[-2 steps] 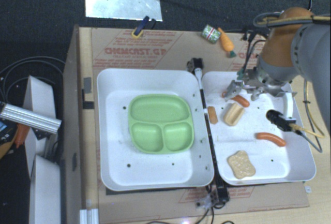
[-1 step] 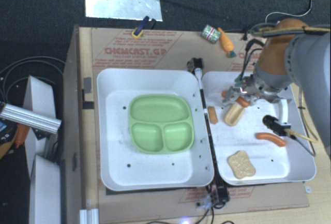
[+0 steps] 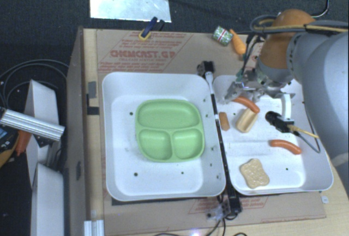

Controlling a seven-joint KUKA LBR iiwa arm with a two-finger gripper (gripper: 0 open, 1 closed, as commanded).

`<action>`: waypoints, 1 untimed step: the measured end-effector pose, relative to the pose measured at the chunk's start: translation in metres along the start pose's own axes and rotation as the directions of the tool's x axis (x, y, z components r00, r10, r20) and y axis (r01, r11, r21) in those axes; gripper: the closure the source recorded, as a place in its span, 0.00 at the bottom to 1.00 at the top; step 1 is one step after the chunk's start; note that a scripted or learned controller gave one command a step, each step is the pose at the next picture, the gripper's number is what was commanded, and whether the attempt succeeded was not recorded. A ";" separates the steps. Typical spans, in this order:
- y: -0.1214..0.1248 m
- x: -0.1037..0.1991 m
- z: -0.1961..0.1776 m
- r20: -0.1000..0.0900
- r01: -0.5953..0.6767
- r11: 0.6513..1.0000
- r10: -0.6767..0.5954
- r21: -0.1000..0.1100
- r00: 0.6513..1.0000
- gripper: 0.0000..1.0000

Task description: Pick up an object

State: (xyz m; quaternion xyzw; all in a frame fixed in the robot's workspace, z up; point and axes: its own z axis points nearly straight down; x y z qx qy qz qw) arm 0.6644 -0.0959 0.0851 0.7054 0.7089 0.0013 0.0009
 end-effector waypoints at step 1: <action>0.005 -0.018 0.000 0.002 -0.003 1.000 0.003 -0.001 1.000 0.00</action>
